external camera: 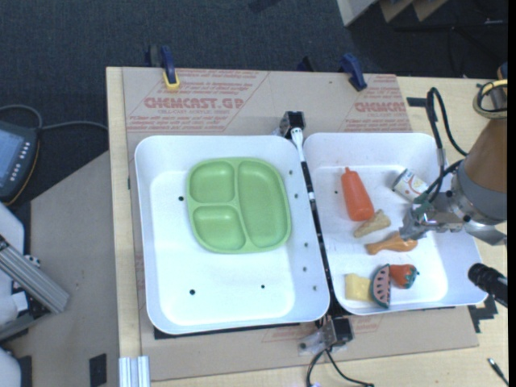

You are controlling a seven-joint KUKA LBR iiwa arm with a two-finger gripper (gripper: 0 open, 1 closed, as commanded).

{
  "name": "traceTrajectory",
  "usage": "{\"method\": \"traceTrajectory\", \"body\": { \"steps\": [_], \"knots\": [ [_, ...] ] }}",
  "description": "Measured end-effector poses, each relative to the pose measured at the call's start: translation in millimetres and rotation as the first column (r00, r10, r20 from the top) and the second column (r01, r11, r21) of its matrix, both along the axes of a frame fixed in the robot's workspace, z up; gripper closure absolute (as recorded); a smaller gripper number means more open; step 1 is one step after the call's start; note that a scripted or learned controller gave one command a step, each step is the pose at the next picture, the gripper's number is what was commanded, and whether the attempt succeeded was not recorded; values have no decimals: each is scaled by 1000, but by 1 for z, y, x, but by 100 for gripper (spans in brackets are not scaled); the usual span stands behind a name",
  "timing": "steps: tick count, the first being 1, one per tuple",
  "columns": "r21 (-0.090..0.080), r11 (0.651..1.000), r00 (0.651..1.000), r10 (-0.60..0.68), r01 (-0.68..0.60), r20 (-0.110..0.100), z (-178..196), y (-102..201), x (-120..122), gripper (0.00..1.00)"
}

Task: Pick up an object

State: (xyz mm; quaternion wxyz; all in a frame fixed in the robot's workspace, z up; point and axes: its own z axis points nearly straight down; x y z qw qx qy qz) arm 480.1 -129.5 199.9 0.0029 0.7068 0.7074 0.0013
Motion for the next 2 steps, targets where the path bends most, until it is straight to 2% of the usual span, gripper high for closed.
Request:
{"method": "traceTrajectory", "body": {
  "steps": [1, 2],
  "knots": [
    [0, 1000, 1000, 1, -1, -1, 26, 0, 1, 100],
    [2, 1000, 1000, 5, -5, -1, 36, 39, 39, 100]
  ]
}}
